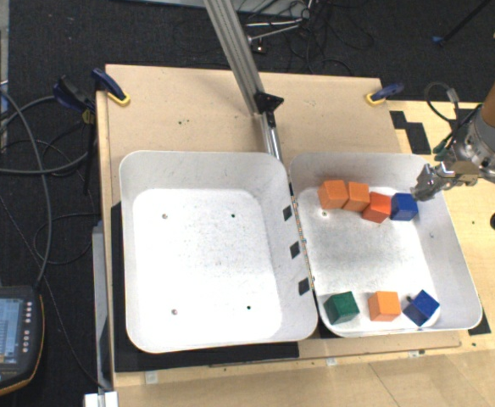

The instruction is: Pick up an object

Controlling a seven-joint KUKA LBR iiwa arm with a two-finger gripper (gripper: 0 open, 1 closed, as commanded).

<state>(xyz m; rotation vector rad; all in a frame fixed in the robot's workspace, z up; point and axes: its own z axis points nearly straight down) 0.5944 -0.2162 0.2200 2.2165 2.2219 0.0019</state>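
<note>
The right bin (451, 253) holds several small blocks. Near its far side lie two orange blocks (334, 194) (358, 197), a red-orange block (377, 207) and a blue block (404, 207), all in a row. Along the near edge sit a green block (342, 307), an orange block (385, 305) and a blue block (420, 307). My gripper (428, 182) hangs at the right bin's far right rim, just right of and above the upper blue block. Nothing shows between its fingers.
The left bin (137, 227) lies beside the right one, with black clips along their shared edge. A slanted metal pole (235, 41) stands behind the bins. Blue-and-yellow clamps (108, 85) (385, 93) grip the board's far corners.
</note>
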